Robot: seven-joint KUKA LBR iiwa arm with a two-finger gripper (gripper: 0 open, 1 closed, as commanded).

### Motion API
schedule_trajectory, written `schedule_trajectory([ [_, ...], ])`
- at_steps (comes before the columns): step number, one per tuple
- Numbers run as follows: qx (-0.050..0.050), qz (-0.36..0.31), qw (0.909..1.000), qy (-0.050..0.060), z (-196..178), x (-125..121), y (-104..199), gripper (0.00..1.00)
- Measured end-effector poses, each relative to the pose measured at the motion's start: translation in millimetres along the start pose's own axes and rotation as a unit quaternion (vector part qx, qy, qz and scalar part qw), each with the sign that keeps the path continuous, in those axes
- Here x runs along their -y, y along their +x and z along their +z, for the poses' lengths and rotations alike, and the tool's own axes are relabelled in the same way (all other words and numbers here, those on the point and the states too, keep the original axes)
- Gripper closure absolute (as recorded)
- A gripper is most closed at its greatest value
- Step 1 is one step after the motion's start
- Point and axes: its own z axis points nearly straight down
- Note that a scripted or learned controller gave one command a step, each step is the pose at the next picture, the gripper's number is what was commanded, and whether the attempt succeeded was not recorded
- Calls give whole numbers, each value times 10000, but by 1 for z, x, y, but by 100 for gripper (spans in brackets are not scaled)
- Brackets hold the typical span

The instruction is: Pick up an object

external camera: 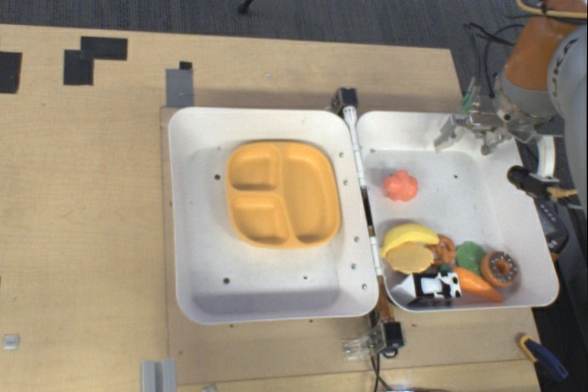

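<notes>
The right bin [514,216] holds a pink-red toy [401,185] near its middle. Along its front edge lie a yellow banana [411,243], a green piece [470,254], an orange carrot [478,284], a brown ring-shaped donut [501,266] and a black-and-white toy [436,285]. My gripper [466,140] hangs over the bin's far right corner, above and to the right of the pink-red toy. It is open, with nothing between its fingers.
A yellow sectioned plate [280,193] lies in the left bin [197,289]. A metal divider [360,188] runs between the two bins. Black cables [547,184] hang by the right bin's right wall.
</notes>
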Motion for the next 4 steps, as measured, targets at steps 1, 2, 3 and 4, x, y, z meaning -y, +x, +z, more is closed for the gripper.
schedule_trajectory([
  [1,-3,620,9981,-14,21,69,66,0],
  [2,-3,1022,9948,25,6,182,70,0],
  [3,-11,400,9992,-27,20,179,3,0],
  [4,30,-1734,9848,-69,19,177,-6,0],
])
